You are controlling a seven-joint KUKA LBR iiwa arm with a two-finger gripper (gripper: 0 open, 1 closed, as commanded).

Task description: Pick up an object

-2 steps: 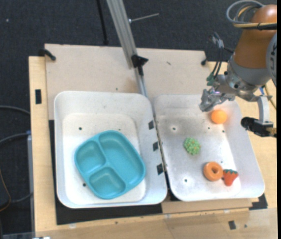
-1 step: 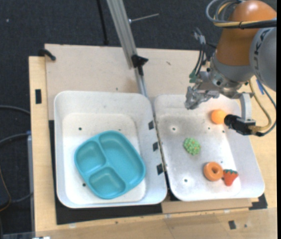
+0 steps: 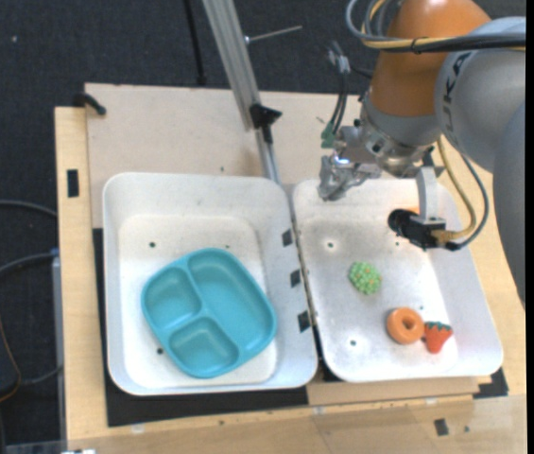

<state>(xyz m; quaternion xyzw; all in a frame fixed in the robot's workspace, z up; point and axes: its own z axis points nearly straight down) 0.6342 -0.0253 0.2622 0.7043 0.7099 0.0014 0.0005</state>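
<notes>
Pincer (image 3: 335, 185) hovered over the right bin's (image 3: 474, 296) far-left corner, whether released or clenched I could not tell. Approach step, seemingly: next it needed to travel to the green ball (image 3: 365, 277), mid-bin.

The wrist hides the right bin's (image 3: 456, 282) far rim.

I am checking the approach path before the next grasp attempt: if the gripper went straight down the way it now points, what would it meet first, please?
Most likely bare floor of the right bin near its far-left corner. The gripper points down there, apart from the green object; depth is uncertain.
</notes>
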